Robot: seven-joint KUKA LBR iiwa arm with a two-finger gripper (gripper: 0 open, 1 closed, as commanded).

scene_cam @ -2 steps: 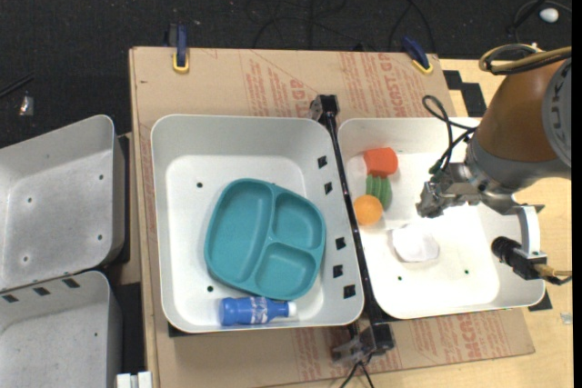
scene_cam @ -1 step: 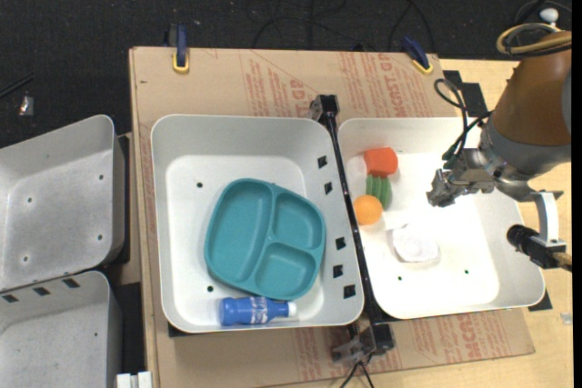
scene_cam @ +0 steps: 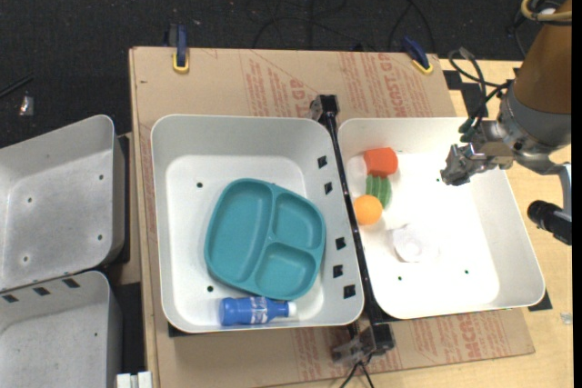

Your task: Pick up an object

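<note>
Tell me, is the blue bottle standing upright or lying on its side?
Lying on its side. The blue bottle stretches lengthwise along the left bin's near wall, below the teal plate.

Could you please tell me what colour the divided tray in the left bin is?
The divided tray is teal, seen clearly in the camera view.

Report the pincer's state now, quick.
Pincer: over the right bin, near its far right side; open or shut cannot be told, nothing seen between it.
</note>
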